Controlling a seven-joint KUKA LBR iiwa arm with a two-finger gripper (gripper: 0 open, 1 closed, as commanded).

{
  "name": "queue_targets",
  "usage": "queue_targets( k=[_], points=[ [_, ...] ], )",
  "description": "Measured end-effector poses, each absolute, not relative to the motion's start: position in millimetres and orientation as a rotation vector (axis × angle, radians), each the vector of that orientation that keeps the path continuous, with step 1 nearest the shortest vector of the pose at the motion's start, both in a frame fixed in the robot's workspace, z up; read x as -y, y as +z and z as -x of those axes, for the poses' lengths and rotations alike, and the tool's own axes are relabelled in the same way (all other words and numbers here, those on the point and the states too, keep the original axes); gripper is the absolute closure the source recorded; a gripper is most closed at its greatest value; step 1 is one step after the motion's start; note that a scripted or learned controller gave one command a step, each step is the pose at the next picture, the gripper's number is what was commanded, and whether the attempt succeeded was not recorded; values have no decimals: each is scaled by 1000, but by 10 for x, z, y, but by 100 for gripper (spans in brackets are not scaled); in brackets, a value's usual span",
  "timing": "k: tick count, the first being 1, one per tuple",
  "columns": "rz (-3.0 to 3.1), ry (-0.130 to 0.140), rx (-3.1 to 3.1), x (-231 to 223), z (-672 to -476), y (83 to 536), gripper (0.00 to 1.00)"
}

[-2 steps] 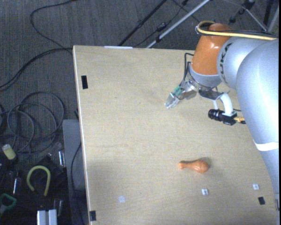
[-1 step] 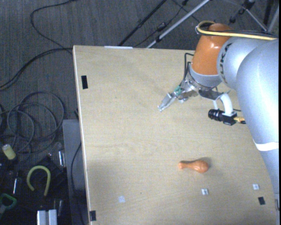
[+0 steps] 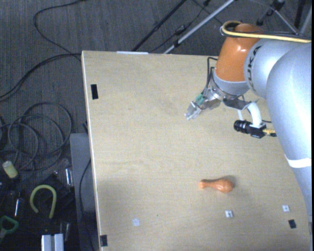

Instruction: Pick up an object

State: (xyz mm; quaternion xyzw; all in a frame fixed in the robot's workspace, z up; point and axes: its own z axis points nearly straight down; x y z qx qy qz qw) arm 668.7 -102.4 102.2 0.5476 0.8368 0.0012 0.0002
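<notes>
An orange, drumstick-shaped object (image 3: 217,184) lies on its side on the tan bench top (image 3: 141,156), toward the front right, with its thin end pointing left. My gripper (image 3: 192,112) hangs over the bench's far middle, well behind the orange object and a little to its left. It points down and to the left, and nothing is visible in it. The grey arm with its orange band (image 3: 234,59) comes in from the right.
A small black mark (image 3: 94,91) sits near the bench's left edge, and small white tags (image 3: 228,213) lie near the front. Cables and tools (image 3: 36,140) cover the floor to the left. Stand legs (image 3: 209,12) cross the floor behind the bench.
</notes>
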Motion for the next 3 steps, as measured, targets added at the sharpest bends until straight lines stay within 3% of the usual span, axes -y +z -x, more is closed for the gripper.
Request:
queue_targets(
  k=[1, 2, 3],
  points=[
    [-1907, -1, -2496, 579, -6685, 1839, 100],
    [-1481, -4, -2772, 1346, -6482, 1348, 100],
    [-1559, -1, -2725, 1831, -6634, 1847, 100]
  ],
)
